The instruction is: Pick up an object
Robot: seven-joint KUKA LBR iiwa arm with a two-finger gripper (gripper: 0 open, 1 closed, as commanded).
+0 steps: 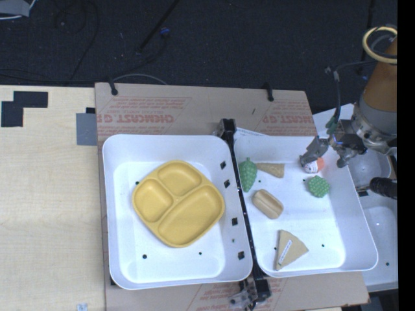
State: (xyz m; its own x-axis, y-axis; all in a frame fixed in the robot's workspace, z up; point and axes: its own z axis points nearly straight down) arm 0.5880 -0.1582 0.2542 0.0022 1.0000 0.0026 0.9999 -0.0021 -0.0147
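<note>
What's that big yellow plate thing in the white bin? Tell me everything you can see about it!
The yellow plate is a rounded-square tray, smooth like plastic, with a raised rim. Ridges split it into three sections: two small ones toward the upper left and one big one toward the lower right. All three hold nothing. It lies flat, right side up and turned cornerwise, near the middle of the left bin, resting on its floor and touching none of its walls.

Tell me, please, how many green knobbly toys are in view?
2, both in the right white bin: one green knobbly toy beside the central divider, the other green toy near the bin's right side. None seems hidden.
</note>
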